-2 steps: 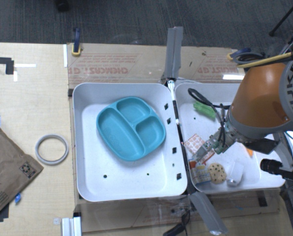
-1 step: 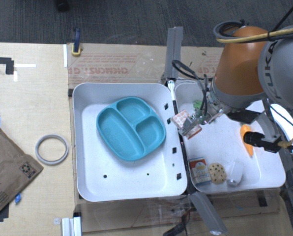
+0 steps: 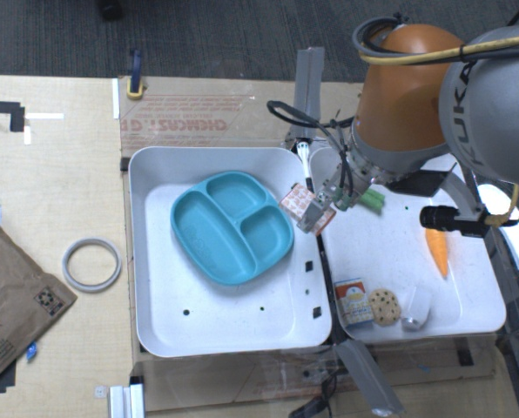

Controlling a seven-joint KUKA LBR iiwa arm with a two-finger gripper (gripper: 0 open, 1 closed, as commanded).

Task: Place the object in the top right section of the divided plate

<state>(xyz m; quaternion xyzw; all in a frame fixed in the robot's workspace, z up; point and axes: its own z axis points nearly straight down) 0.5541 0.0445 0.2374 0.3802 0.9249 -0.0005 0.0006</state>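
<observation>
A blue divided plate (image 3: 231, 226) lies tilted in the left white bin (image 3: 155, 259). It has one long section on the left and two smaller ones on the right. My gripper (image 3: 314, 217) hangs over the rim between the two bins, just right of the plate's right edge. It is shut on a small red-and-white patterned packet (image 3: 297, 201), which sticks out up and to the left of the fingers and sits close to the plate's upper right section (image 3: 239, 192). The grey arm with its orange band (image 3: 407, 85) covers the back of the right bin.
The right bin (image 3: 468, 320) holds a green object (image 3: 373, 200), an orange carrot (image 3: 439, 251), a small printed box (image 3: 351, 300), a cookie (image 3: 383, 305) and a clear cup (image 3: 416, 308). A tape ring (image 3: 91, 263) and a brown box (image 3: 11, 303) lie on the bench at left.
</observation>
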